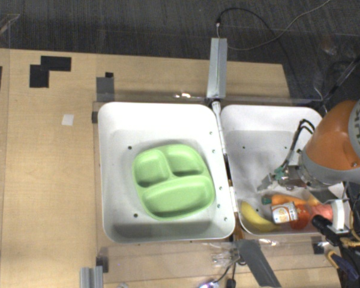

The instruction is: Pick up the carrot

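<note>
Nearest to me, along the front wall of the right bin (252, 122), I see a small heap of items: a yellow banana (254, 216) lying curved at the bin's front-left corner, and just to its right a bottle (286, 213) with a white label, an orange-to-red body and a dark cap, lying on its side. The carrot (296, 200), a slim orange piece, lies just behind the bottle, touching or nearly touching it, and runs left to right across the front part of that bin; a pinkish-red object (326, 209) sits at its right end, too blurred for me to name. The tool (277, 180) hangs low over the same bin, just behind and to the left of the carrot, at the end of the grey arm (339, 146) with its orange band coming in from the right. I cannot tell whether the tool's fingers are apart or together, and I see nothing clearly between them. The left bin (117, 131) holds a light green divided plate (173, 179) with three compartments, resting near the bin's middle. Both bins sit side by side on the wooden counter (42, 179).
</note>
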Tool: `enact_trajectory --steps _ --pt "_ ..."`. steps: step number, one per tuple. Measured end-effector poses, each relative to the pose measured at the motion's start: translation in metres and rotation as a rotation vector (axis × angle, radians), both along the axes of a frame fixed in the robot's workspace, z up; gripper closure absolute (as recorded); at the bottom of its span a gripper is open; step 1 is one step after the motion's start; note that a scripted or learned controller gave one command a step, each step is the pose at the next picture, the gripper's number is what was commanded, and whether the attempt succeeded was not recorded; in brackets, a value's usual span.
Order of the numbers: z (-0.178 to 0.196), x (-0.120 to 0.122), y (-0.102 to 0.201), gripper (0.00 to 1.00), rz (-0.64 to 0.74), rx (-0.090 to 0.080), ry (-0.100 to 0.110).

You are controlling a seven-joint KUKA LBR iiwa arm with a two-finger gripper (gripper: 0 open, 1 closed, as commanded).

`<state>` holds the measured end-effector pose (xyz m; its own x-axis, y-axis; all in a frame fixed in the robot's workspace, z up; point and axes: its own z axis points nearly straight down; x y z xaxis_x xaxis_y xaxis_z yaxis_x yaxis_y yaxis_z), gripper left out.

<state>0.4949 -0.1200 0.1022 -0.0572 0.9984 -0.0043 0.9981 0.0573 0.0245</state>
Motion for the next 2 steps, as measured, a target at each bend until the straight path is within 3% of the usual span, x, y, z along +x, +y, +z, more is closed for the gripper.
enact_trajectory --steps 1,2 --pt "-0.012 -0.003 -0.039 0.0 0.235 -0.002 0.01" --pt "-0.012 -0.004 -0.016 0.0 0.11 -0.005 0.009"
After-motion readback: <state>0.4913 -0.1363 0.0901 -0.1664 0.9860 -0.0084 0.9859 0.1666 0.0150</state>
